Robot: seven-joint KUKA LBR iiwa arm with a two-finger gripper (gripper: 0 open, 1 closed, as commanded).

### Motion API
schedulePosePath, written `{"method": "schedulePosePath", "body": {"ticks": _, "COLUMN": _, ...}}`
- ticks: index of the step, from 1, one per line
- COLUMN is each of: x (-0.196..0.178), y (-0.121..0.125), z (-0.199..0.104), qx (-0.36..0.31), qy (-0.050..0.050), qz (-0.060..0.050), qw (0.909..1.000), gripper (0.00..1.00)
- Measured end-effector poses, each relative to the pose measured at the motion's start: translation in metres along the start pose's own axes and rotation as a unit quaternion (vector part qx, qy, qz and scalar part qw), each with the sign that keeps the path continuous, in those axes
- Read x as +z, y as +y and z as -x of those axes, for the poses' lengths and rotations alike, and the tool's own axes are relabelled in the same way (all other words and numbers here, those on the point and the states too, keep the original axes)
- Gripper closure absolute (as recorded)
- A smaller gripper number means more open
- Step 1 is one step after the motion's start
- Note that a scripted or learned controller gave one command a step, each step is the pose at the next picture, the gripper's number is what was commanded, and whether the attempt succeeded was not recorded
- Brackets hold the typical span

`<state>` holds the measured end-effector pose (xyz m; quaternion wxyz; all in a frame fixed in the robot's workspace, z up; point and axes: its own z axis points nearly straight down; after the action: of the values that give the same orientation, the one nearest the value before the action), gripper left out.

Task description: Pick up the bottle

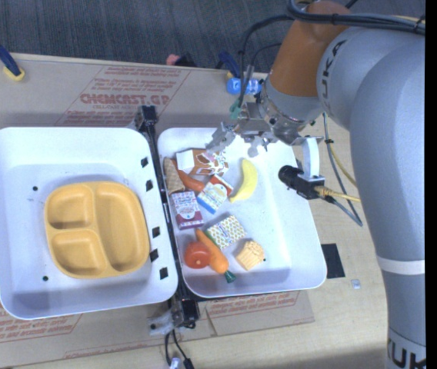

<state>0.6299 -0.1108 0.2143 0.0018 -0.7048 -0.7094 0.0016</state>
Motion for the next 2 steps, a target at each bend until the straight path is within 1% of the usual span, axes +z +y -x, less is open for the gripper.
{"method": "schedulePosePath", "body": {"ticks": 1, "x": -0.01, "y": 0.0, "z": -0.001, "qx": -0.002, "qy": 0.0, "qz": -0.001, "qw": 1.0, "gripper": 1.0}}
{"method": "schedulePosePath", "body": {"ticks": 2, "x": -0.011, "y": -0.038, "z": 0.056, "qx": -0.09, "qy": 0.0, "qz": 0.0, "qw": 0.9959, "gripper": 1.0}}
